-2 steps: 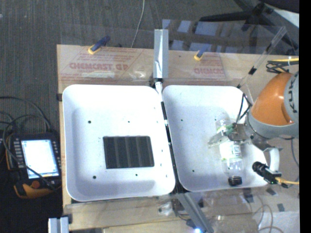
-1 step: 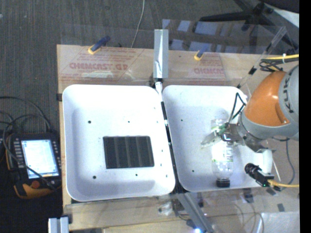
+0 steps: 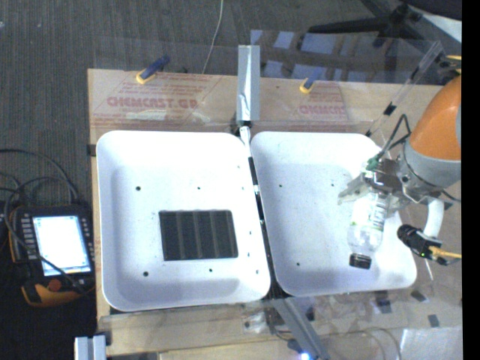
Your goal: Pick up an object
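Left bin (image 3: pixel 120 163) contains a dark ribbed tray (image 3: pixel 198 235). Right bin (image 3: pixel 300 171) contains a clear bottle (image 3: pixel 366 231). My tool (image 3: pixel 379 182) sits over the bottle's upper end; its finger state cannot be determined.

A robotics lab; bench (image 3: pixel 150 100) with clamps (image 3: pixel 152 69), teach pendant (image 3: pixel 54 250) lower left, cables on carpet (image 3: pixel 45 66), office chair base (image 3: pixel 367 6) upper right.

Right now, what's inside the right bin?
A clear plastic bottle with a dark cap lies near the right bin's right side, cap toward the near edge. The gripper hangs over the bottle's upper end and covers whatever is beneath it.
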Robot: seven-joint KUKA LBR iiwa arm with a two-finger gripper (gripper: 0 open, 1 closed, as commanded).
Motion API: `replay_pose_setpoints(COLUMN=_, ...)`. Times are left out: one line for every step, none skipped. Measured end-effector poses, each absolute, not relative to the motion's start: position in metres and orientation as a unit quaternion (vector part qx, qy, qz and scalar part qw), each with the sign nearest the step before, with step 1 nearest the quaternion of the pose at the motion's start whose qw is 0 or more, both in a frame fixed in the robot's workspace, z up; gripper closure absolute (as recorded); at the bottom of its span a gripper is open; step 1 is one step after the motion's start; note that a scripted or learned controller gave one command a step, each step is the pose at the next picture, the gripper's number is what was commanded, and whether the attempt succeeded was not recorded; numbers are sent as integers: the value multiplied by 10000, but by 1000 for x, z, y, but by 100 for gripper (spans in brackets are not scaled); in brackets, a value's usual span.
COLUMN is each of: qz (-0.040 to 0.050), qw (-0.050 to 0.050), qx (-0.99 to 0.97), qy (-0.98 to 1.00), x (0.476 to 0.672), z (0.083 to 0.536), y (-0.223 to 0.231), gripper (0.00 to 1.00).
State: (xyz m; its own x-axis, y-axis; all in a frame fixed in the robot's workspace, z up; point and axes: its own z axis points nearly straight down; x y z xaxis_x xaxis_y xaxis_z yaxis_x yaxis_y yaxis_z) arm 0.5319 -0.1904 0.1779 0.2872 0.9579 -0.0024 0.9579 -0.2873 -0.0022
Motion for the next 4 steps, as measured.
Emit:
replay_pose_setpoints(qz=-50, qw=-18, qx=-7703, qy=-6376, x=521, z=100, y=-205, gripper=0)
replay_pose_setpoints(qz=-71, qw=-146, qx=-7025, qy=-7115, x=509, z=117, y=-177, gripper=0)
replay_pose_setpoints(qz=-33, qw=-78, qx=-6533, qy=-7570, x=590, z=92, y=-186, gripper=0)
replay_pose_setpoints(qz=-72, qw=-174, qx=-6211, qy=-7835, x=516, z=94, y=-202, gripper=0)
